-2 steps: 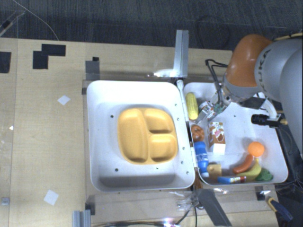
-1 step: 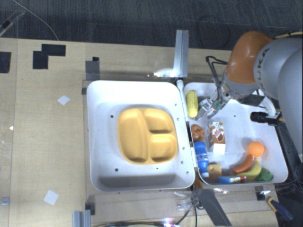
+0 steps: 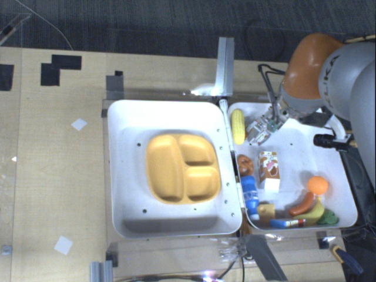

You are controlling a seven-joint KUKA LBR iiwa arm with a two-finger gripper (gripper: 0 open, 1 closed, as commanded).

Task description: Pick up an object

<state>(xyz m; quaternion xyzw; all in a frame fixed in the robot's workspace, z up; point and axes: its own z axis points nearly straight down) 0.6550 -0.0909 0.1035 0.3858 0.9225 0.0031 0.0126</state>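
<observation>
My gripper (image 3: 258,131) hangs low over the back left part of the right bin (image 3: 343,175), just to the right of a yellow corn cob (image 3: 238,126) lying along the bin's left wall. Nothing shows in its grasp. In front of it a brown-and-white carton (image 3: 268,170) lies flat, with a brown round piece (image 3: 245,165) to the carton's left. A blue bottle (image 3: 249,193) lies nearer the front. An orange ball (image 3: 318,185), a red sausage (image 3: 302,204) and a banana (image 3: 318,213) sit at the front right.
The left bin (image 3: 126,157) holds a yellow divided tray (image 3: 181,168). A metal post (image 3: 225,66) stands behind the wall between the two bins. The grey arm with its orange band (image 3: 308,69) fills the upper right. A small yellow block (image 3: 266,210) and a marker (image 3: 288,222) lie at the right bin's front.
</observation>
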